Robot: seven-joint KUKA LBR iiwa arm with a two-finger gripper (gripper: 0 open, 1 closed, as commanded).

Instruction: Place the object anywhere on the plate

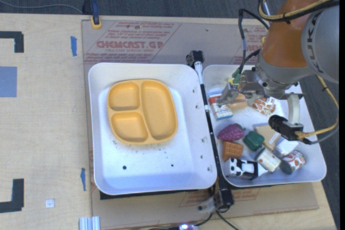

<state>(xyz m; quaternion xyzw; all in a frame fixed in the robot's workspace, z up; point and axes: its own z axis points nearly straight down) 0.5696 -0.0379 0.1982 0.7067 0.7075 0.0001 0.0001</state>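
Note:
A yellow plate point(143, 111) with three compartments lies in the left white bin point(102, 169), with nothing on it. My gripper point(233, 92) hangs low over the back left part of the right bin point(318, 169), just above a small red, white and blue box point(221, 109). Nothing shows as held between the gripper's tips. The wrist and its orange band point(284, 29) hide the back of that bin.
The right bin holds several small toys: a purple bunch of grapes point(230, 131), an orange waffle piece point(233, 149), a green piece point(253, 140), a black-and-white cow point(241, 168), a small can point(294, 160) and a speckled pastry point(264, 106). A ridge point(207, 126) divides the two bins.

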